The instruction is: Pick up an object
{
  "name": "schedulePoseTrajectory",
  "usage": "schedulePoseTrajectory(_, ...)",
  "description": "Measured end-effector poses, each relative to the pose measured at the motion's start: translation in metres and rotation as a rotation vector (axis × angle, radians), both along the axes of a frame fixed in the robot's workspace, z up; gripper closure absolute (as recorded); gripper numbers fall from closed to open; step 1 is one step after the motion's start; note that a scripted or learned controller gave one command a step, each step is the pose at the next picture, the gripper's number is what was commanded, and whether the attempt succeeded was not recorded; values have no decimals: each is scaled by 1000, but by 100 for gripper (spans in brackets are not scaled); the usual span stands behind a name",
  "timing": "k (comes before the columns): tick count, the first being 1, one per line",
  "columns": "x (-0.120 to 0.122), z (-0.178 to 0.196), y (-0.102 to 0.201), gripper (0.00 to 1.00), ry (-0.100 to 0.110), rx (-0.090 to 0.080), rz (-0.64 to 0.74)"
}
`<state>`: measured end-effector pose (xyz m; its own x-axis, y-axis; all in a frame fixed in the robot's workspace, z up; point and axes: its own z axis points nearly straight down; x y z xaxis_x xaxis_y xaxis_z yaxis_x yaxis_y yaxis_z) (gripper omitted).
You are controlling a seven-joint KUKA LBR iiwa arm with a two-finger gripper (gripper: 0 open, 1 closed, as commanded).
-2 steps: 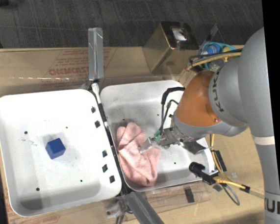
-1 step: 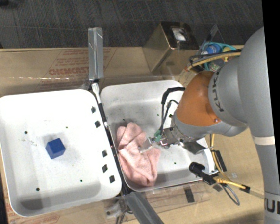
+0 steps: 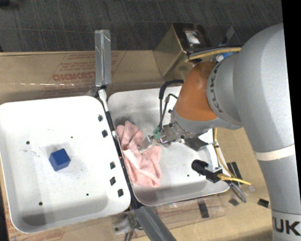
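Note:
A crumpled pink cloth (image 3: 139, 154) lies in the right bin (image 3: 173, 192), against its left wall. A small blue cube (image 3: 60, 159) sits in the left bin (image 3: 14, 130), left of its middle. My gripper (image 3: 157, 138) is low in the right bin, right at the pink cloth's upper right edge, pointing left toward it. The arm's orange band and grey wrist hang over the bin's right half. How the fingers stand against the cloth is too small to make out.
A metal divider (image 3: 110, 142) with black clips separates the two bins. A brown cardboard box (image 3: 178, 46) stands behind the right bin. Cardboard sheet lies under and behind the bins.

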<state>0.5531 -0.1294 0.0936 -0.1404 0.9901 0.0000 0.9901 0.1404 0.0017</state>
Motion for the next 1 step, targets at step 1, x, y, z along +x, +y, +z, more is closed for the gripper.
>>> schedulePoseTrajectory(1,0,10,0,100,3,1,5)
